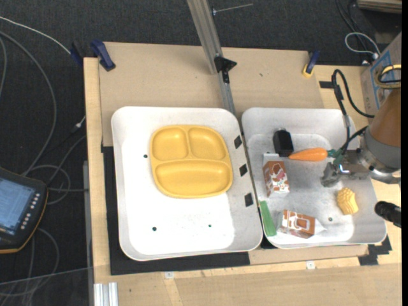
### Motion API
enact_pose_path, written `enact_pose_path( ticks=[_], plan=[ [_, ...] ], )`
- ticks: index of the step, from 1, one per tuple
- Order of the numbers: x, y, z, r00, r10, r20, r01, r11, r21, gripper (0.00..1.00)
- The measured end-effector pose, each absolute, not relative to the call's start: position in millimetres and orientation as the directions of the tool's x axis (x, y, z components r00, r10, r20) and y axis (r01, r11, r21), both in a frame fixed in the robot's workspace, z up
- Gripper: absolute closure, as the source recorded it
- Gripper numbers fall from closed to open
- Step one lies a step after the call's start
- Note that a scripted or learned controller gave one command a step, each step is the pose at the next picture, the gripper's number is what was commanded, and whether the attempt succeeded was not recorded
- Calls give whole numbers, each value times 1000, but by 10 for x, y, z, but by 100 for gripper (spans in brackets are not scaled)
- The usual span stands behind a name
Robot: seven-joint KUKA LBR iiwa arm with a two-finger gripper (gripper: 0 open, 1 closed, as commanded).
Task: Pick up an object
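Note:
The right bin (299, 116) holds an orange carrot (308, 154), a black block (282, 140), two small red-and-white cartons (276, 177) (299, 224), a yellow corn piece (346, 201) and a green stick (268, 218) along its left wall. My gripper (333, 173) hangs low at the bin's right side, just below the carrot's green tip and above the corn. Nothing shows between its fingers.
The left bin (127, 190) carries a yellow divided plate (190, 160). A metal pole (203, 18) slants up from between the bins. Clamps sit on the bench's far corners, and cables and a tablet lie off to the left.

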State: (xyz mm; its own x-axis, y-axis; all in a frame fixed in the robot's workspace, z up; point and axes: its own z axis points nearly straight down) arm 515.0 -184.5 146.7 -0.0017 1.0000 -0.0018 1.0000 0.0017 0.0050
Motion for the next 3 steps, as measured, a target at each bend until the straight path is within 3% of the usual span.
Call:
enact_pose_path(
  ticks=[2, 3],
  plan=[
    [5250, -1825, 2619, -1, 1000, -3, 1000, 2, 9, 100],
    [5267, -1290, 2684, -7, 1000, 3, 1000, 7, 1, 100]
  ],
)
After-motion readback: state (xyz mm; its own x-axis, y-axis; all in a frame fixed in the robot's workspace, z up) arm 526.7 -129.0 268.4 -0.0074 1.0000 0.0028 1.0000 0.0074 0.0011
